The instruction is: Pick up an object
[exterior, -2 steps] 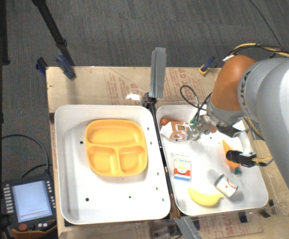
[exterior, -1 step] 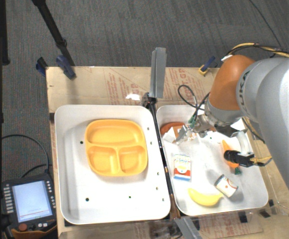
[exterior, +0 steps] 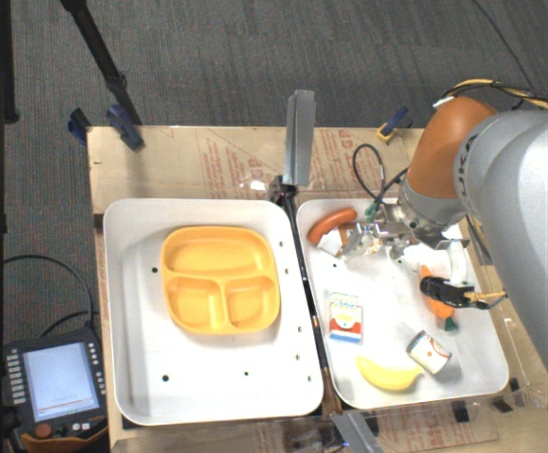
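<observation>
My gripper hangs low over the far left part of the right bin, just right of an orange-red sausage that lies near the bin's far left corner. A small white piece sits under the sausage's near end. Closer to me in the same bin lie a small white and red box, a yellow banana and a small tipped can. An orange carrot lies by the right wall.
The left bin holds a yellow divided plate. A grey upright post stands behind the ridge between the bins. The arm's orange band and grey body cover the right bin's far right corner.
</observation>
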Robot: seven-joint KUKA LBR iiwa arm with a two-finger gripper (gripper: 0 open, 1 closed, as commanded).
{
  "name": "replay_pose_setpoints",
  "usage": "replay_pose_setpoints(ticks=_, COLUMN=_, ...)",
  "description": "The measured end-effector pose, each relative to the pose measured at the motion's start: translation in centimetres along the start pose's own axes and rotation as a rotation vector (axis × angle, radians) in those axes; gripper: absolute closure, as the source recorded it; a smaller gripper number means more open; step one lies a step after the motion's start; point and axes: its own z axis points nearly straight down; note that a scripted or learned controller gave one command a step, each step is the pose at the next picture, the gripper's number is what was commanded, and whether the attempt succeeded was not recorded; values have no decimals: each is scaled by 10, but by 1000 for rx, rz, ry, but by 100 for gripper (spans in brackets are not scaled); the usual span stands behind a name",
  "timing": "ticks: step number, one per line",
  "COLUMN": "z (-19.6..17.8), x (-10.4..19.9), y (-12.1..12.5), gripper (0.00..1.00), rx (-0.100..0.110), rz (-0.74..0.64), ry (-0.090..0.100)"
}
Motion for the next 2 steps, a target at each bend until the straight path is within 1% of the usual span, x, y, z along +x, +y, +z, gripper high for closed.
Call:
replay_pose_setpoints(ticks=1, z=-9, x=2, y=0, gripper=100, rx=2, rz=-6, ry=-1)
replay_pose_setpoints(ticks=2, z=-9, x=3, y=0, gripper=0, rx=3, rz=-8, ry=0)
